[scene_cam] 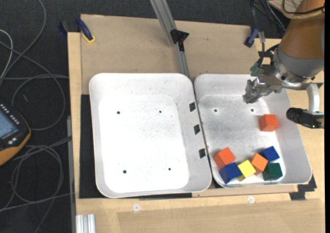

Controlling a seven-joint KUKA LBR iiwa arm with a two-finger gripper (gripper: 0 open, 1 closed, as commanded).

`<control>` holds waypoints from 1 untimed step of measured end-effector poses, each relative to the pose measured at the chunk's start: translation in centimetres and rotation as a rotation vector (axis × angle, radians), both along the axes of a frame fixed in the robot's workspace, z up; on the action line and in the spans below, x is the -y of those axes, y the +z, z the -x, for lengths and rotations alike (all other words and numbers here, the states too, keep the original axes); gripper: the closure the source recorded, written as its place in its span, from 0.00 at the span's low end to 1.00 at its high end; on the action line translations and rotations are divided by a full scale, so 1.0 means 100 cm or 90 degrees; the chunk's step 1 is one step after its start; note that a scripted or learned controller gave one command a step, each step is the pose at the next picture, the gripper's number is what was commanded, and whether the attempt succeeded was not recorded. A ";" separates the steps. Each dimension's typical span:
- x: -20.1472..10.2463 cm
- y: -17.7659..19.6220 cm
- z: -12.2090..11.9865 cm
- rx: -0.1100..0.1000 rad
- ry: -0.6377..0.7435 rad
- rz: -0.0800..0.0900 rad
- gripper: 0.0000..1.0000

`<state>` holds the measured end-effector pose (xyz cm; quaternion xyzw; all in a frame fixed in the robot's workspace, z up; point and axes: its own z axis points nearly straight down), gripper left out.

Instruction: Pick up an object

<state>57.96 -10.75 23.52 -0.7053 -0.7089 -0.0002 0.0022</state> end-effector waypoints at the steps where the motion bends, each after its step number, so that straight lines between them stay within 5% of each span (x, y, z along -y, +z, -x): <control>1: -0.055 -0.009 0.012 0.000 0.001 0.000 1.00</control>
